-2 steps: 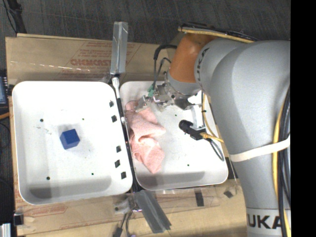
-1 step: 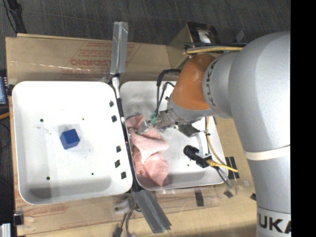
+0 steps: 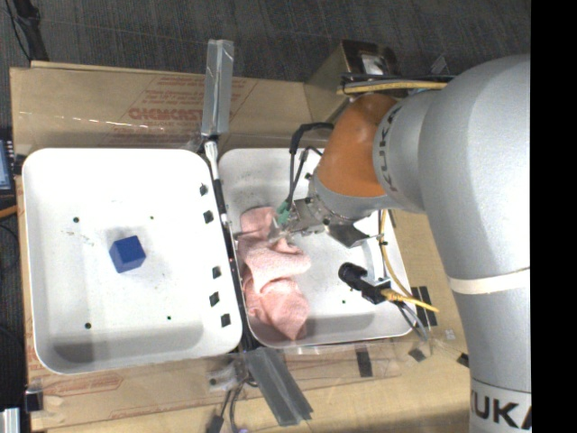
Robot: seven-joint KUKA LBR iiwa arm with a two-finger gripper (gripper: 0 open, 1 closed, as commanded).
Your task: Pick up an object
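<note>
**Pincer low over pink cloth, right bin**

You see the pincer (image 3: 288, 221) down inside the right bin (image 3: 261, 165), at the far end of the pink cloth (image 3: 275, 282). The cloth lies crumpled along that bin's left wall, running from mid-bin toward the near rim. The pincer appears to touch the fabric. You cannot tell whether it is apart, together or clamped on the cloth, because the wrist hides it. The arm (image 3: 469, 170) reaches in from the right, its orange band (image 3: 352, 152) above the bin. In the left bin (image 3: 108, 179) a blue cube (image 3: 127, 253) sits left of centre, well apart from the cloth.
</note>
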